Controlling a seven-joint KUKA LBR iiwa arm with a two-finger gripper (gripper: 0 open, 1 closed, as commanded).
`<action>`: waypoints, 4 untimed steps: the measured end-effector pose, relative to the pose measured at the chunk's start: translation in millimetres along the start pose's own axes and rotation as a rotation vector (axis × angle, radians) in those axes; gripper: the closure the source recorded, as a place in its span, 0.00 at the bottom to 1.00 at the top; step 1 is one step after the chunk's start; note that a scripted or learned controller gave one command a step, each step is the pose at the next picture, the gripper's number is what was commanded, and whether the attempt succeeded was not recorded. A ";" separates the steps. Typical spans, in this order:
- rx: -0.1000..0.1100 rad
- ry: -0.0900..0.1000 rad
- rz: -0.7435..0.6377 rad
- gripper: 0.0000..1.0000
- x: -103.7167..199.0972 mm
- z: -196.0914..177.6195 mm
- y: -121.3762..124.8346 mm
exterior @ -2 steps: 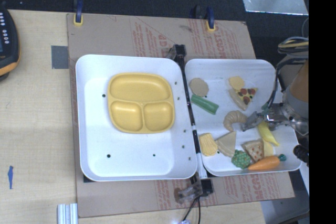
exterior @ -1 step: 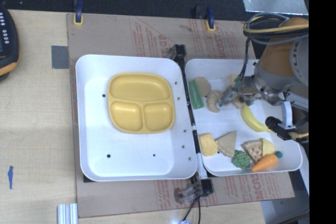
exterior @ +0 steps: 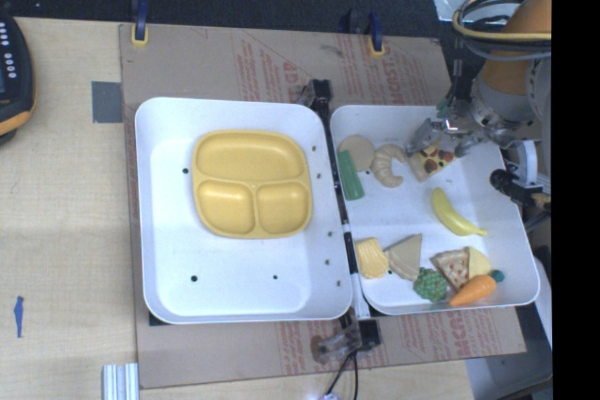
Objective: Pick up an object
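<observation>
My gripper (exterior: 429,143) hangs low over the back of the right bin (exterior: 521,239), reaching in from the upper right. Right below it lies a small brown and yellow toy food piece (exterior: 432,165), touching or nearly touching the gripper. A tan croissant (exterior: 387,164) lies just left of that piece. A yellow banana (exterior: 456,213) lies in front of the gripper, in the middle of the bin.
The right bin also holds a beige round piece (exterior: 354,148), a green stick (exterior: 350,173), a yellow ridged piece (exterior: 371,258), a bread slice (exterior: 406,255), broccoli (exterior: 430,284), a pizza slice (exterior: 453,266) and a carrot (exterior: 472,289). The left bin (exterior: 169,276) holds a yellow divided plate (exterior: 253,181).
</observation>
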State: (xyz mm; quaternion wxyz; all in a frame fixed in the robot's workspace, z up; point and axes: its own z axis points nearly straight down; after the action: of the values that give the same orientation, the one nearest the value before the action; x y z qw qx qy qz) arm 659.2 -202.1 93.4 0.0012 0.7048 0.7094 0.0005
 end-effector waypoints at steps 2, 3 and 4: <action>0.006 0.000 0.002 1.00 17.1 -9.8 -82.0; 0.007 0.002 0.009 1.00 -10.7 -79.6 -158.3; 0.005 0.002 0.004 0.00 -9.1 -76.6 -154.8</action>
State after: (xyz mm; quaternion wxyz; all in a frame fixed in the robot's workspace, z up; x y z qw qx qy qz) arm 504.2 -212.1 169.6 -0.0013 0.7061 0.7081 -0.0008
